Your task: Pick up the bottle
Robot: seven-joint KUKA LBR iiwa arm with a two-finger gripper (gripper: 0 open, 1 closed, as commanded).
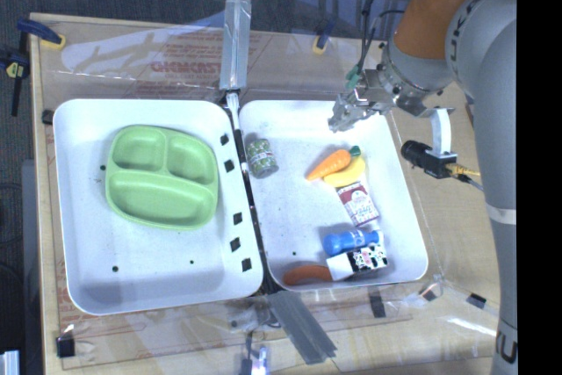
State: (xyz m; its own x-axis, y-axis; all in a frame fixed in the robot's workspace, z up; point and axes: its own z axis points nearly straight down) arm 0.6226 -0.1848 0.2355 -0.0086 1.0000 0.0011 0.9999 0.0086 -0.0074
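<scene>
While the grey arm (474, 39) with its orange band reaches in from the upper right of the frame, its gripper (344, 114) hangs over the upper edge of the right bin (290, 114), above and slightly right of the carrot. Its small dark fingers point down and to the left, too small and blurred to show whether they are spread or closed, and I cannot tell; nothing shows between them.

The blue bottle (349, 241) lies on its side in the lower right part of the right bin, well apart from the gripper. Just below it, touching or nearly so, sits a small black-and-white patterned carton (360, 261), and left of that a reddish-brown sausage-shaped item (306, 275) lies against the bin's lower rim. Above the bottle is a flat red and white packet (358, 205), then a yellow item (346, 172) and the orange carrot (328, 163) with its green top lying slantwise, touching each other. A small greenish jar (260, 155) lies near the bin's left wall.

In the left bin (79, 215), a green divided plate (163, 176) with three compartments rests in the upper middle.
</scene>
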